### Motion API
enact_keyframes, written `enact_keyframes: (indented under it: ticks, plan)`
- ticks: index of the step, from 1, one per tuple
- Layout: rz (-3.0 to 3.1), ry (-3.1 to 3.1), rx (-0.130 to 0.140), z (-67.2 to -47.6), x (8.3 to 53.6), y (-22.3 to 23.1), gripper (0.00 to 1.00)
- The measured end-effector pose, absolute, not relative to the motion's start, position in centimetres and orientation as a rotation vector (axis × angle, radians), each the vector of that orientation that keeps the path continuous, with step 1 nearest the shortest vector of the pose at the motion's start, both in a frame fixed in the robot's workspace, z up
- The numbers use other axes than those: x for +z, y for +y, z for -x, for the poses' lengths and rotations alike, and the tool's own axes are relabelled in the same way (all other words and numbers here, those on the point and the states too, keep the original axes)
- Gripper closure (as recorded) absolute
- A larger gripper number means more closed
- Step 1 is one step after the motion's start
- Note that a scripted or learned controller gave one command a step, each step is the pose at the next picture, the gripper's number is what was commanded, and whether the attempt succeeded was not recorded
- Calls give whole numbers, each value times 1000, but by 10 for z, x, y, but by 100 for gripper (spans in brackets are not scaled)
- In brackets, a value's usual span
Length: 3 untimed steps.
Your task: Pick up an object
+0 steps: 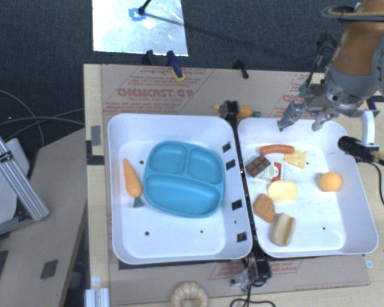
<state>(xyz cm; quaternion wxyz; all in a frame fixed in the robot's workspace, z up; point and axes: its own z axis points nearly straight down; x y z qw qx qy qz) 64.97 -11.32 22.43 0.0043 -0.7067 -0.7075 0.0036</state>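
Above the right bin's [355, 226] far rim the gripper [304, 118] hangs spread and unloaded, plausibly staged high to descend on the sausage [276, 149] below.

Bins: two white bins, the left bin [125, 235] and the right bin [352, 232].

Left bin contents: one blue divided plate [182, 178] and one carrot [132, 180].

Right bin contents: one sausage [276, 149], one cheese wedge [297, 159], one chocolate piece [257, 166], one orange [331, 181], one yellow block [282, 190], one waffle [264, 207], one bread roll [282, 229].
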Motion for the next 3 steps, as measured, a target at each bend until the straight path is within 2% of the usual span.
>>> enact_keyframes:
  ticks: [1,3]
  plan:
    - [2219,-2226,-2,-652,232,-113,0]
    - [2219,-2222,3,-656,145,-115,0]
